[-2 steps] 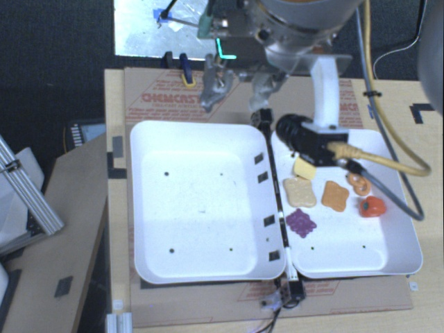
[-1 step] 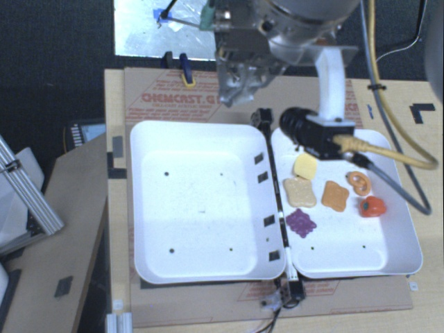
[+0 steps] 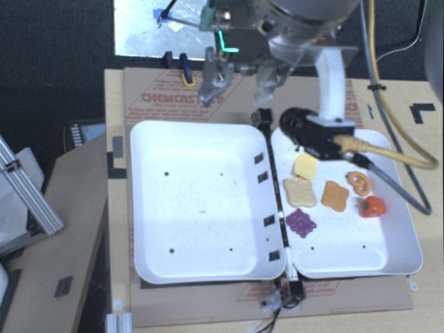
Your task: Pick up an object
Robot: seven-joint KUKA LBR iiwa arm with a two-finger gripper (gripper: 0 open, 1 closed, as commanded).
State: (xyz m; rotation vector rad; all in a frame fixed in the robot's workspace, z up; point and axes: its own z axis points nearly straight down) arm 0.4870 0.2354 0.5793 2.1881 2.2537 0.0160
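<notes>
Your gripper (image 3: pixel 239 89) hangs with fingers apart, gripping nothing (above the bins' far edge); cheese wedge (image 3: pixel 305 166) and toast slice (image 3: pixel 300 192) lie nearer you, rightward.

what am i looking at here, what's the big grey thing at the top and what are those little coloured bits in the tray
This is one picture from a camera fixed above a workbench, looking down at a slant. The big grey thing with the orange band is a robot arm reaching in from the right. At its end is a two-finger gripper, hanging above the far edge of the trays with its fingers apart and nothing between them.

On the bench sit two shallow white trays side by side: the left tray and the right tray. The coloured bits lie in the right tray and look like toy food: a yellow piece, a tan slice, an orange slice, a pretzel shape, a red piece and a purple piece. The job is to pick one up; none is held now.
</notes>
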